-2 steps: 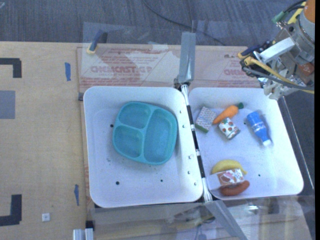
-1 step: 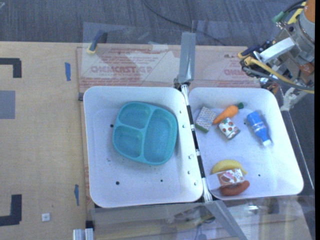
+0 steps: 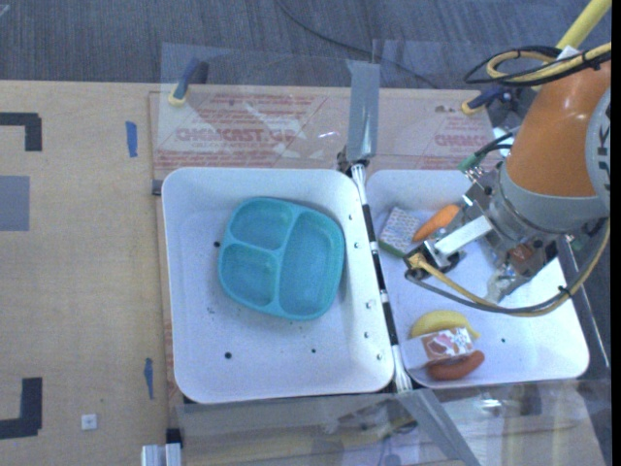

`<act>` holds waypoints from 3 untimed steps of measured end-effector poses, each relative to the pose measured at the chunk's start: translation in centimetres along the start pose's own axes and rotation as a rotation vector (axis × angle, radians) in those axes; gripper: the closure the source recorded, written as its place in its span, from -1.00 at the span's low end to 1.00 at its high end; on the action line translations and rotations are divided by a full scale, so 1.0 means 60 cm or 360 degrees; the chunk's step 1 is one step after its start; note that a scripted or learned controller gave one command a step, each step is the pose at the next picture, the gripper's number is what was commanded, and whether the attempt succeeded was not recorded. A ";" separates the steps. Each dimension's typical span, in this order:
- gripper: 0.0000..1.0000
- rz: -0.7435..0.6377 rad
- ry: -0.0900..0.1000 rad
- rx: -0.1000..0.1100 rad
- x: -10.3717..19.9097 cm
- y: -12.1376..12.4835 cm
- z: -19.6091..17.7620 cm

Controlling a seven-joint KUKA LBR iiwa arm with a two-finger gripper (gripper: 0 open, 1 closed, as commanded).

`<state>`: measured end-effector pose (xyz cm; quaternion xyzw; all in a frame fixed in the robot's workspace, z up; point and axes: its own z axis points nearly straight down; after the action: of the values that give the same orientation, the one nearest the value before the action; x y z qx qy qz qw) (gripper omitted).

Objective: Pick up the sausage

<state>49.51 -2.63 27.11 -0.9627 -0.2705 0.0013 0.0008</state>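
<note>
Two shallow white bins sit side by side on the bench. The left bin [image 3: 194,357] has one thing in it: a teal divided plate [image 3: 282,257] with three compartments, lying flat and a bit rotated, roughly in the middle of the bin. Nothing on the plate as far as I can see.

The right bin [image 3: 553,352] is where all the small stuff is. The arm [image 3: 558,129] comes in from the right and hangs over the upper part of this bin, and the gripper [image 3: 505,275] is down there somewhere under the wrist, mostly tangled up with cables and brackets, so honestly I can't tell what state it's in.

Just to the left of the gripper there's an orange carrot [image 3: 437,221], and beside that, further left, a small whitish checkered packet [image 3: 397,228] close to the bin's left wall.

The sausage [image 3: 454,365] is below and a bit left of the gripper, well apart from it, lying near the bin's lower edge. It's reddish-brown and lies roughly sideways. Touching it right above is a red and white wrapped item [image 3: 449,342], and above that a yellow banana [image 3: 439,321] curving over the top. Those three are bunched together in one little pile.
</note>
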 end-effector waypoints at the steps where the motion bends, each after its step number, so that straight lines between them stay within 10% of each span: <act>1: 1.00 0.0010 -0.0002 0.0002 -0.002 0.004 -0.015; 2: -1.00 0.0010 -0.0003 0.0002 -0.002 0.004 -0.015; 3: 1.00 0.0015 -0.0005 0.0005 -0.003 0.005 -0.031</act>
<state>49.53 -2.99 28.95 -0.9639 -0.2661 0.0031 0.0018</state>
